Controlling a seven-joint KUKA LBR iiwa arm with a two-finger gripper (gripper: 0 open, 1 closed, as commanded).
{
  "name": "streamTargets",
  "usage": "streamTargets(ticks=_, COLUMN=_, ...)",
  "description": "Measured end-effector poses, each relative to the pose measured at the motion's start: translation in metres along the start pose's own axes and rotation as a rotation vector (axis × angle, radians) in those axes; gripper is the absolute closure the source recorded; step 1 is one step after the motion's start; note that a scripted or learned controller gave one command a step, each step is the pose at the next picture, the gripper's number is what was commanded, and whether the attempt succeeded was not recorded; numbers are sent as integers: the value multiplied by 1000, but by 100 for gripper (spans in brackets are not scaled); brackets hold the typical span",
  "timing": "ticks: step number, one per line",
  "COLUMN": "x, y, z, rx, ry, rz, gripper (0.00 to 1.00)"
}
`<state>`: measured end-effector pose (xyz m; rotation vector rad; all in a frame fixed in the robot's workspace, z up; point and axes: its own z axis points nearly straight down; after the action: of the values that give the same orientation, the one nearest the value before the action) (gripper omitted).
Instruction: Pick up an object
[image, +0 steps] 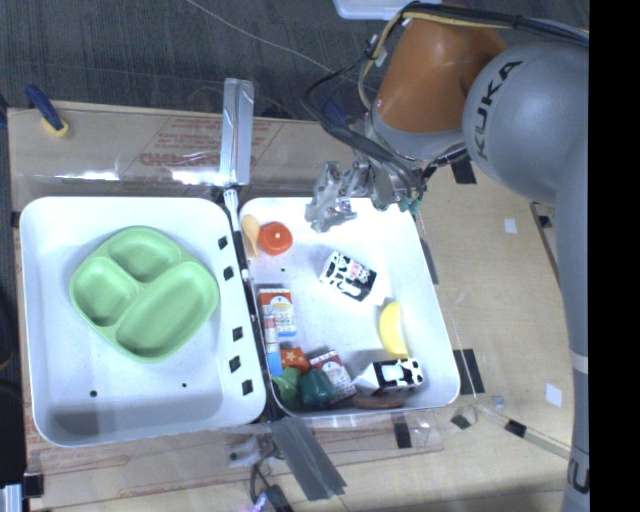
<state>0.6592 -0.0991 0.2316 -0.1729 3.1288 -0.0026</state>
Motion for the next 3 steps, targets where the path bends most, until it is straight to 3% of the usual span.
streamTargets(ticks=1, x=-6, y=61, z=-31, rx=-2, ry=2, rz=-3, gripper=100)
streamTargets(ticks=2, x=-4, y=112, z=-30, rx=-2, ry=9, rz=86, gripper=100)
streamTargets(ticks=3, x=-5, y=112, z=-41, rx=-1, ry=5, rz=82, gripper=100)
